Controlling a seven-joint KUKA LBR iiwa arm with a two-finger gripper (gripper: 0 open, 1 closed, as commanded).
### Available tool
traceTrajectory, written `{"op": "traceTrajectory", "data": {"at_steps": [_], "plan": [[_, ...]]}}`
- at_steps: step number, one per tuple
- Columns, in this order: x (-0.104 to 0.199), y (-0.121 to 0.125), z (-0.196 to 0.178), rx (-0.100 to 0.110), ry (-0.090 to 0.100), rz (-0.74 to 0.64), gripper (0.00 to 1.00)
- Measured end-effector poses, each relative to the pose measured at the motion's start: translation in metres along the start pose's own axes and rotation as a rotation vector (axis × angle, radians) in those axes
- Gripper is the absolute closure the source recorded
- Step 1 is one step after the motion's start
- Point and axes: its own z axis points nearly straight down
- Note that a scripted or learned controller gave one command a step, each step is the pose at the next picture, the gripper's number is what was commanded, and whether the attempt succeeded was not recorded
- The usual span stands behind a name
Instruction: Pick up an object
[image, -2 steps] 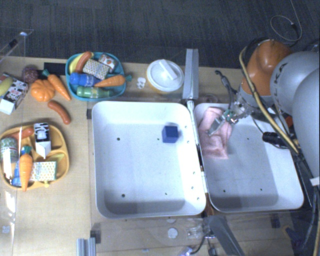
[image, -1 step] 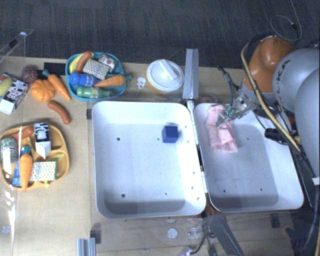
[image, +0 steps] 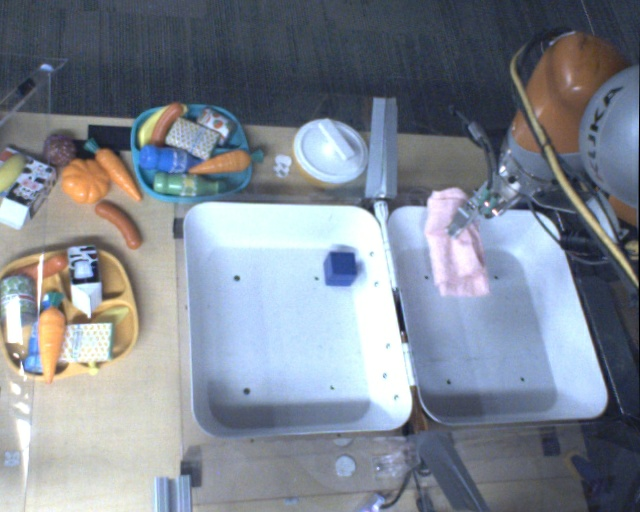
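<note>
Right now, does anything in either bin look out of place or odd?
Yes: the pink cloth hangs crumpled from the claw over the right bin's upper left corner. The blue block sits normally in the left bin.

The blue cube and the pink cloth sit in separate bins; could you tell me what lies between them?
In the camera view, bare white floor of the left bin, then the two bins' adjoining rims, separate the blue cube from the pink cloth.

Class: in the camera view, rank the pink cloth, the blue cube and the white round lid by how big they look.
1. pink cloth
2. white round lid, close to the cloth, so unsure
3. blue cube
</note>
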Motion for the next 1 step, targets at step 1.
{"op": "traceTrajectory", "data": {"at_steps": [1], "plan": [[0.0299, -0.0055, -0.0088, 0.001, 0.003, -0.135, 1.00]]}}
